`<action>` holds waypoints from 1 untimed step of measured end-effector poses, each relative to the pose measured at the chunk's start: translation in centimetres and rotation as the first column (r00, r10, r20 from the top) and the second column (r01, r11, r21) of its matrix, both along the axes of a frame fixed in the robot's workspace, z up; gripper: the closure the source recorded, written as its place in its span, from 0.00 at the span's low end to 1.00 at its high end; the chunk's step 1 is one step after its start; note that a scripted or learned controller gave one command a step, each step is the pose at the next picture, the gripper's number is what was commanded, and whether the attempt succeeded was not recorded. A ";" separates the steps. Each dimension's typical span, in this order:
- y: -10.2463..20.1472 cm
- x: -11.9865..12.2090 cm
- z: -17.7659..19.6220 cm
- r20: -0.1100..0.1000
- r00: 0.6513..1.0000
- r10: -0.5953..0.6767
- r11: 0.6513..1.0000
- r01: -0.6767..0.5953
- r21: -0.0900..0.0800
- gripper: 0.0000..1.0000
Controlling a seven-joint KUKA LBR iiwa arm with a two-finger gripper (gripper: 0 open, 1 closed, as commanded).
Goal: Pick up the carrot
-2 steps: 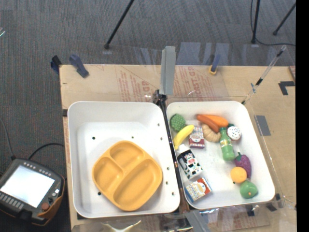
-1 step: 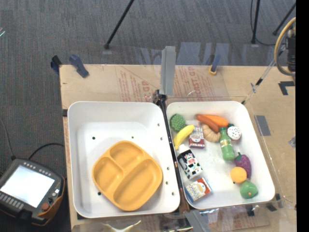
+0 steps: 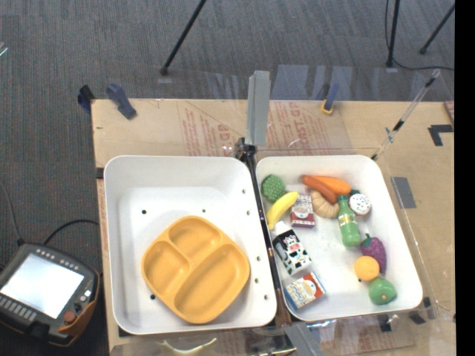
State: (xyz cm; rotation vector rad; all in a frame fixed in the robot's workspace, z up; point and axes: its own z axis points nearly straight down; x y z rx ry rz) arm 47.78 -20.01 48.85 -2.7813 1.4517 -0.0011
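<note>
Lying at 12 o'clock in the right bin (image 3: pixel 393 191), the carrot (image 3: pixel 327 185) is crowded: a bread roll (image 3: pixel 324 205) touches it at 6 o'clock. A neighbour could be nudged or pinched instead. The tool's state cannot be told.

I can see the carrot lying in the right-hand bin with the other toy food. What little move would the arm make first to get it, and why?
Probably reach in over the right bin and stop above the carrot. It lies flat near the far wall, on top, touching the croissant and close to the banana, so coming straight down on its middle seems safest.
</note>
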 end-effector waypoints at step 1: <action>-0.3 0.0 -7.8 -0.009 0.985 0.170 0.985 -0.170 0.007 1.00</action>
